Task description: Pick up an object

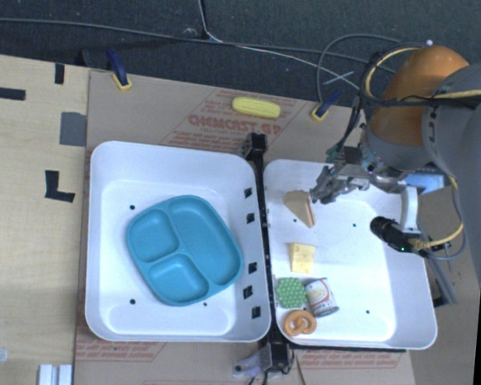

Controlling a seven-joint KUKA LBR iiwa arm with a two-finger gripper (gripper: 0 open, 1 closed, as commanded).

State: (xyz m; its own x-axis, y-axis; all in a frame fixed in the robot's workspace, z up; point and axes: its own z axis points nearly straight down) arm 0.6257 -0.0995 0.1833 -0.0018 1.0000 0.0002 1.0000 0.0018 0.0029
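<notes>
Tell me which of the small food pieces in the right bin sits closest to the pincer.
The tan wedge, at the bin's upper left, right beside the pincer; the yellow block lies farther down.

The plate (184, 250) lies in the left bin (103, 216); the wedge (301, 208) lies in the right bin (397, 321).

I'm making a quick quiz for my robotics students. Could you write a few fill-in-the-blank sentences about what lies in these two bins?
1. The blue divided plate lies in the ____ bin.
2. The gripper hovers above the right bin, close to the tan ____-shaped piece.
3. The plate has ____ compartments.
4. The yellow object lies on the ____, outside both bins.

Missing words: left; wedge; three; cardboard
</notes>
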